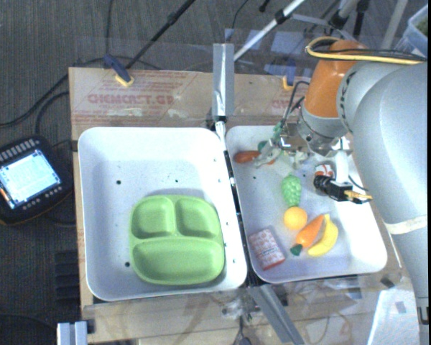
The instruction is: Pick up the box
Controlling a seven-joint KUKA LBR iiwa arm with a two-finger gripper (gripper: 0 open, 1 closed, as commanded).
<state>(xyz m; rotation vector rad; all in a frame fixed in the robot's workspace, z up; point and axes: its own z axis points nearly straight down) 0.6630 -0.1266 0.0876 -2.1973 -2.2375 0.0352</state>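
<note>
Altogether one box (266, 247), one green tray (177, 239), two bins, tool (281, 148) grip state unclear.

Two white bins side by side – left bin (100, 192) holding a green divided tray (177, 240), right bin (359, 254) holding a green bumpy fruit (292, 190), an orange ball (295, 218), a carrot (308, 233) touching a banana (325, 238), and something reddish (247, 156) near the back, perhaps a toy food. Off left on the floor – a lit teach pendant (25, 178).
</note>
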